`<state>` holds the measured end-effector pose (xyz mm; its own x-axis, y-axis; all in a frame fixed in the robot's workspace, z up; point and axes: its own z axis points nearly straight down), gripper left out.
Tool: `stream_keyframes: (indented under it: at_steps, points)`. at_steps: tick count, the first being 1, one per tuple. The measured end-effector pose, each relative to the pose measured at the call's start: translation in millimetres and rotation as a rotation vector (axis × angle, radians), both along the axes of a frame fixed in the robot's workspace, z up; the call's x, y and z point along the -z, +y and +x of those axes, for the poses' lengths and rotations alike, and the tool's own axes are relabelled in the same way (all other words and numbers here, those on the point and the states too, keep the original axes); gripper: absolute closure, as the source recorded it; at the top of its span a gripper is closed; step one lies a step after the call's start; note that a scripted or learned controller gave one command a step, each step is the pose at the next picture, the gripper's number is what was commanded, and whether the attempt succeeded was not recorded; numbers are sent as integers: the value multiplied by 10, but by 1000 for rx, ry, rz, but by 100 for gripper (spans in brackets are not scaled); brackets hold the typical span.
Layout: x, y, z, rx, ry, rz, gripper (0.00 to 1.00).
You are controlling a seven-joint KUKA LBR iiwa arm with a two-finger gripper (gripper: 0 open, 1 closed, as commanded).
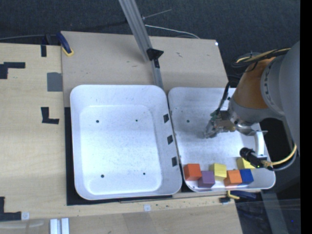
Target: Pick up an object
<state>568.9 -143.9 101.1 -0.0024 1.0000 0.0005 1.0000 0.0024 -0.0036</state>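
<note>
Approach step. Gripper (212, 130) sits low over bare floor at mid right bin (195, 106); whether its fingers are apart or together, I cannot tell. Nothing seen held. Blocks (218, 174) cluster along the bin's lower edge, lower right of frame. Next move, as I judge: shift toward them and descend.

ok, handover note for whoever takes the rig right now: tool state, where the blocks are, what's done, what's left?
Tool: low over the middle of the right bin, nothing visible between its fingers; open or shut not readable.
Blocks: all along the right bin's near edge: orange block, purple block, yellow block, second orange block, blue block, plus another yellow one behind them.
Left bin: not in play.
Done: no pick yet.
Left: move the tool to a block, grasp, lift.
</note>
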Motion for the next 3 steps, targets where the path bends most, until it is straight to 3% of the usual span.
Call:
stream_keyframes:
  at_steps: [1, 3]
  points:
    - [4, -1, -1, 0, 1, -1, 0]
    - [95, -118, 85, 1, -1, -1, 0]
